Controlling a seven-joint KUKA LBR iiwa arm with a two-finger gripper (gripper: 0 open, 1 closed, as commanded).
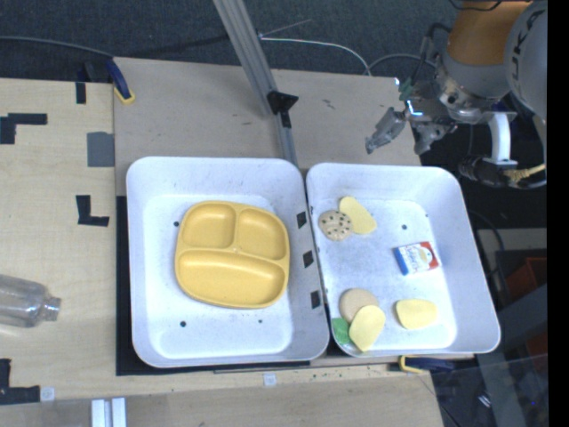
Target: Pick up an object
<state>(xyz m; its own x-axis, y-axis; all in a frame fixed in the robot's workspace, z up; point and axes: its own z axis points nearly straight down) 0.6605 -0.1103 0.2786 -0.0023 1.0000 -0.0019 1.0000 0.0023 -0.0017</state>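
Observation:
My gripper (406,139) hangs above the bench just past the far edge of the right bin (462,238). It is open, with nothing between its fingers. In that bin lie a chocolate-chip cookie (335,225) touching a pale yellow piece (357,214), a small red, white and blue carton (416,257), a yellow lump (415,313), a tan round piece (355,301), and a yellow-green piece (367,326) over a green scrap (341,333). A yellow divided plate (233,253) fills the middle of the left bin (147,238).
A slanted metal pole (244,38) comes down to the far edge between the two bins. A clear plastic bottle (25,301) lies on the bench at the far left. Cables (498,172) hang by the arm on the right.

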